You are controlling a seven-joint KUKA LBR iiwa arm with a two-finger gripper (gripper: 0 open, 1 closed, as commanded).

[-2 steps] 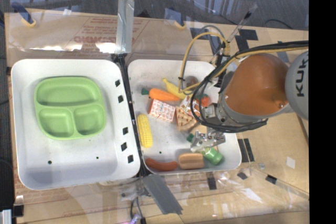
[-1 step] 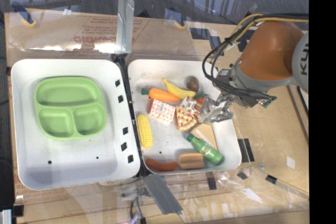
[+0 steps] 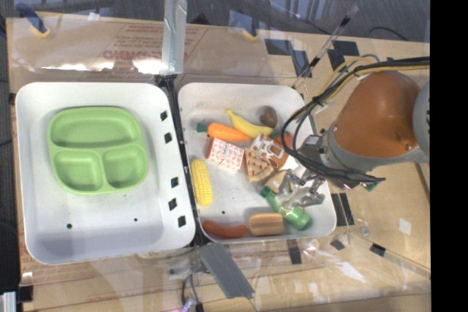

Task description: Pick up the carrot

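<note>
Orange carrot with green stem end (image 3: 227, 132) lies in the upper-left part of the right white bin (image 3: 219, 93), tilted slightly, stem end toward the divider. Yellow banana (image 3: 247, 125) sits just beside it on its upper right, touching or nearly so; a small red-and-white printed box (image 3: 225, 154) is right below it. A round brown object (image 3: 268, 115) is near the banana's far end. Yellow corn cob (image 3: 201, 182) lies lower left, waffle-like toy (image 3: 258, 166) lower right, a red sausage (image 3: 225, 230) and a bun-like brown piece (image 3: 266, 223) along the bottom wall. Gripper (image 3: 298, 190) is over the bin's lower right, well apart from the carrot — metal fingers sit above a green bottle-like toy (image 3: 287, 210), cluttered, can't tell how far the fingers are spread or whether anything is between them. Left white bin (image 3: 44, 230) holds a light green compartment tray (image 3: 97, 148).
</note>
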